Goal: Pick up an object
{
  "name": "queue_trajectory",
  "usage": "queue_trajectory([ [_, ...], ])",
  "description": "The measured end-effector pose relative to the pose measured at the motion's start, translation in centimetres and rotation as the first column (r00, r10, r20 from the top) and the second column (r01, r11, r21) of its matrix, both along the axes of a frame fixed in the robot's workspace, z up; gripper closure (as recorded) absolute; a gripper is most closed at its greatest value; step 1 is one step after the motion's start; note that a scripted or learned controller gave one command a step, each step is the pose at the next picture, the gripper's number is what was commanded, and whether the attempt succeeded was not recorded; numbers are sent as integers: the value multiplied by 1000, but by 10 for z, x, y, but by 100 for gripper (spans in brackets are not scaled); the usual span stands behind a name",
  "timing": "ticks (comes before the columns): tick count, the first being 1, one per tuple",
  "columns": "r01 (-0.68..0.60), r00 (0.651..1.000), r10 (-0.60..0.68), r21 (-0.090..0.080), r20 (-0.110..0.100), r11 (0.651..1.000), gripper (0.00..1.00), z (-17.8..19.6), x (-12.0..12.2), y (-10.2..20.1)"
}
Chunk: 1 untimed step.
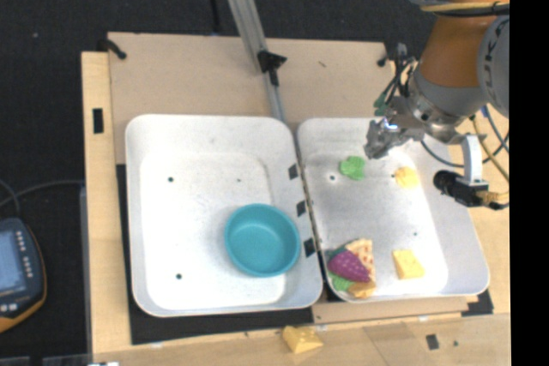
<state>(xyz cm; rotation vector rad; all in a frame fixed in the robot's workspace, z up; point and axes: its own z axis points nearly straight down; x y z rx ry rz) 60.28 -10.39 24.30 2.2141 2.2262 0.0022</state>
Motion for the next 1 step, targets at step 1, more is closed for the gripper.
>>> queue_trajectory([
  [1, 3, 1000, -3, 0, -1, 1000, 100, -10, 21, 49],
])
